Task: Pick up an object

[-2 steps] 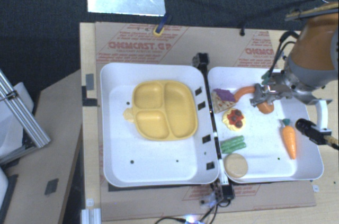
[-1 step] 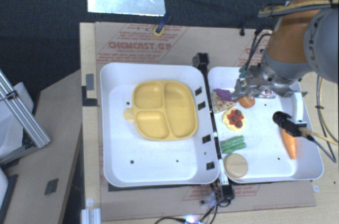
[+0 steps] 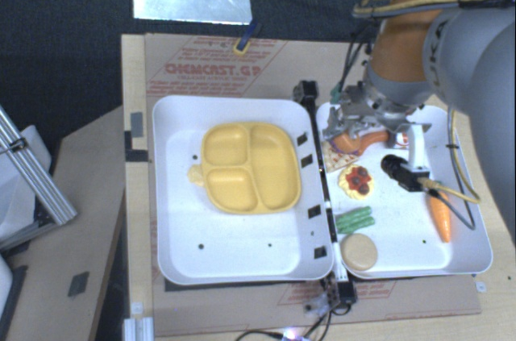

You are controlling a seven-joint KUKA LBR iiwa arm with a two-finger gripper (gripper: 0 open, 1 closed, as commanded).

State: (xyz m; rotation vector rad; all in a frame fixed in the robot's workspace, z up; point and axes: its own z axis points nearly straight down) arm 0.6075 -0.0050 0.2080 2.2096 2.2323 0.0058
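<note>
My gripper is low over the far left corner of the right bin, right above an orange-brown sausage that lies against it. Whether the sausage is gripped is hidden by the wrist. In front of the sausage lies a small round pizza piece with red topping. Further forward are a green bean bundle and a tan round biscuit. An orange carrot lies toward the right side of this bin.
The left bin holds a yellow divided plate near its middle. A black hinged divider runs between the bins. The grey arm with its orange band crosses above the right bin's far edge.
</note>
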